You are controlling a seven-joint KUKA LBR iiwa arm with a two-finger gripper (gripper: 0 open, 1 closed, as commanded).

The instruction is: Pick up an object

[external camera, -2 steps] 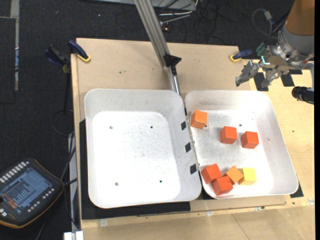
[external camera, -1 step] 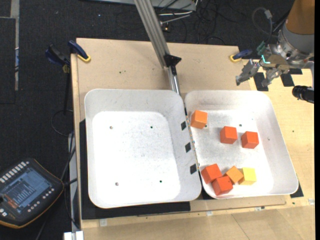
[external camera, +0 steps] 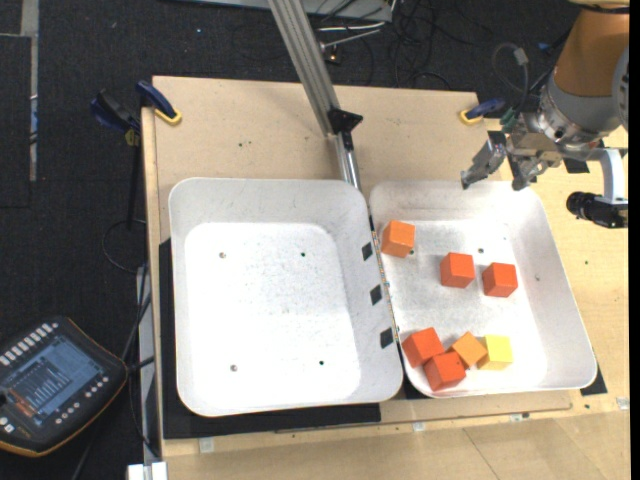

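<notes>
While the gripper [external camera: 497, 166] hangs above the far edge of the right bin [external camera: 560, 268], its two fingers stand spread and nothing lies between them; it is released and bears no load. Every candidate object lies nearer the camera than the gripper, inside the right bin; closest are the orange cube [external camera: 399, 238] by the bin's left wall, toward the lower left of the fingers, and a red-orange cube [external camera: 457, 269] with a second red cube [external camera: 499, 279] just beside it, more directly below the fingers in the view. A cluster of four blocks [external camera: 455, 353], three orange-red and one yellow, touching or nearly so, sits at the near end, well apart from the gripper. All are near-cubic, so no long axis governs the approach. In my judgement the pair of middle cubes offers the shortest reach; the left bin [external camera: 200, 298] adjoins. Both bins rest on a pale wooden bench [external camera: 250, 128]; dark floor with cables surrounds it; a teach pendant [external camera: 50, 378] lies at lower left.
</notes>
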